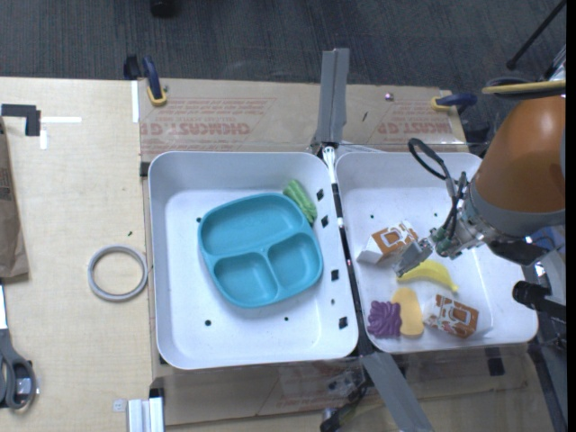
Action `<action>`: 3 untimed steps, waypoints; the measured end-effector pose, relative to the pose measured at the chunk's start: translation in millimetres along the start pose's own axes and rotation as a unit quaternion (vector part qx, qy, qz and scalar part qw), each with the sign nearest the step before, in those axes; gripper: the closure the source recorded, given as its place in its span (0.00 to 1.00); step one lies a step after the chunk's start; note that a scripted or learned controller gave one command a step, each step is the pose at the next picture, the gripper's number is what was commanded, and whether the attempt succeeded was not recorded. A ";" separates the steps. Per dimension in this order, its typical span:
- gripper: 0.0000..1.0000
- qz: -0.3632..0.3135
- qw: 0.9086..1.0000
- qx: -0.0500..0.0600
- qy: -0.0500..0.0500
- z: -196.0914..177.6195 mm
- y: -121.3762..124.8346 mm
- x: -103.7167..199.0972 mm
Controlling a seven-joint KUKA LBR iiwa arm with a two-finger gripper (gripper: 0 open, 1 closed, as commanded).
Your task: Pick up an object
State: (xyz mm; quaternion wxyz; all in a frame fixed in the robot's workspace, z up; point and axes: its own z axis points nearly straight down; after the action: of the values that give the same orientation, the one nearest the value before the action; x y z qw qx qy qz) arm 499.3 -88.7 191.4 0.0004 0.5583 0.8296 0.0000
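In the right bin [504, 331] lie an orange-and-white carton [393, 239], a yellow banana [432, 276], a purple bunch of grapes [383, 319], a pale yellow piece [409, 314] and a second orange-and-white carton [453, 317]. My gripper [416, 257] reaches in from the right and hangs low over the bin. It sits between the first carton and the banana's left end, close above both. Whether it touches either one is unclear. The arm's orange band [531, 156] covers the bin's right side.
The left bin [171, 268] holds a blue divided plate [259, 250] with a green leafy toy [301, 200] at its far right corner. A grey ring [118, 272] lies on the bench to the left. Scissors [16, 378] lie at the bench's bottom left.
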 end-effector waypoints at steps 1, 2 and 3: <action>0.00 -0.039 0.999 0.000 0.001 100.1 -25.8 -5.5; 1.00 -0.037 0.999 0.000 0.001 91.3 -25.6 -6.6; 1.00 0.174 0.985 0.002 0.001 101.1 -1.5 -14.0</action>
State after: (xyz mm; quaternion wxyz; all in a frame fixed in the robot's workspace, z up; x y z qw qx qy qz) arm 503.2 -102.3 90.3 -0.0012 0.6940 0.7200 -0.0014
